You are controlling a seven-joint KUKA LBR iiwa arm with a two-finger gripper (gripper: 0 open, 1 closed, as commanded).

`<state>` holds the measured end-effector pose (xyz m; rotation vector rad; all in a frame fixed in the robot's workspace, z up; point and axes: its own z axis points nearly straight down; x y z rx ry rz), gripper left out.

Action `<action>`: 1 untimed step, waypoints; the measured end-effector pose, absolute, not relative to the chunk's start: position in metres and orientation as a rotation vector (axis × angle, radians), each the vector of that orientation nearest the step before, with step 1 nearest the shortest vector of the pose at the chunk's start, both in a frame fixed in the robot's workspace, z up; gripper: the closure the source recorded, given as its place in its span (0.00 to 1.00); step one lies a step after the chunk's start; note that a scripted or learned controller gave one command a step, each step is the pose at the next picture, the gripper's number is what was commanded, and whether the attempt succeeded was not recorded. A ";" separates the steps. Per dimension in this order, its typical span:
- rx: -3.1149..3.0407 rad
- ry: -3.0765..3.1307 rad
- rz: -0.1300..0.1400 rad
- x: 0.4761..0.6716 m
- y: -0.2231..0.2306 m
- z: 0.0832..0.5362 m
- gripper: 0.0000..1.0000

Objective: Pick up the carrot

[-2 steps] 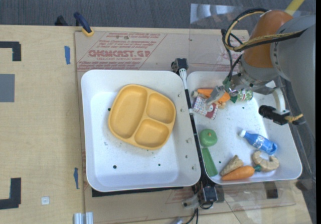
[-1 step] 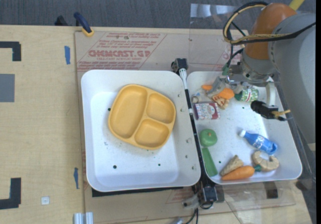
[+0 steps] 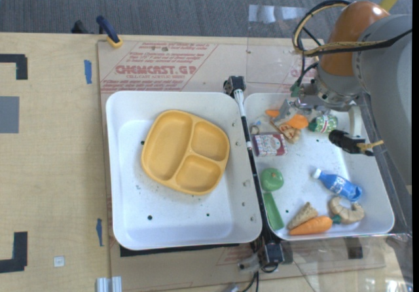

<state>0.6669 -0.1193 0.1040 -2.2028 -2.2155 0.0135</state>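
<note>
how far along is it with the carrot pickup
Done: nothing that shows. The carrot lies untouched on the floor of the right bin, at its near edge beside a wedge-shaped piece. In hand: the gripper is low over the far end of that bin, among a small orange item and other bits, well away from the carrot. Left: move to the carrot, grasp it, lift it.

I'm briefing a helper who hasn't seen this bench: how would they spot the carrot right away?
Look in the right white bin, at its near edge. The carrot lies flat there, just in front of a tan wedge and left of a pale ring-shaped piece. It is long, tapered and bright orange, unlike either neighbour.
</note>
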 end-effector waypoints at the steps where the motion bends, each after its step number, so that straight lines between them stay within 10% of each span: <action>1: -2.424 -2.002 -0.004 0.661 -0.052 0.187 1.00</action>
